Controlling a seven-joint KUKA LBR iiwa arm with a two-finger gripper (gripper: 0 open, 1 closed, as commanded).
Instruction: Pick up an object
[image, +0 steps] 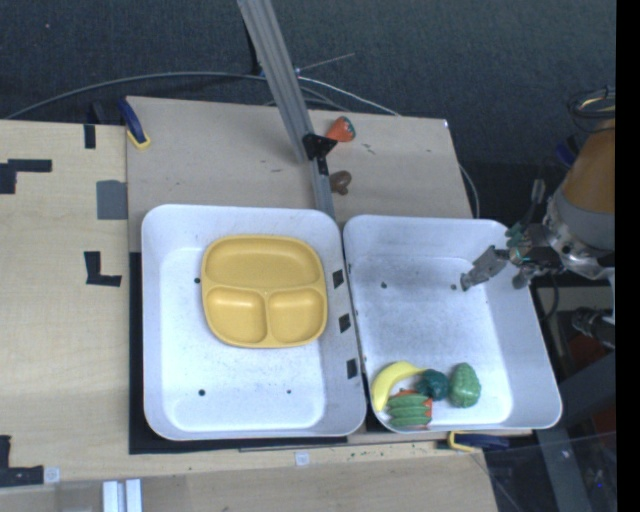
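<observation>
A pale wooden desk (230, 150) carries two white bins. The pincer (487, 268) hangs over the right bin (440, 310), nothing between its fingers; their spread I cannot tell. The approach is under way: next, travel to the toy cluster (425, 390) in the near corner and descend

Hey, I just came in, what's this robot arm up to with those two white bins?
The arm reaches in over the right bin, with its gripper near that bin's upper right part, holding nothing. A cluster of small toys sits in the bin's near corner: a yellow banana, a dark green piece, a green vegetable and a green-and-red piece. The left bin holds a yellow divided plate. Nothing is picked up yet.
</observation>
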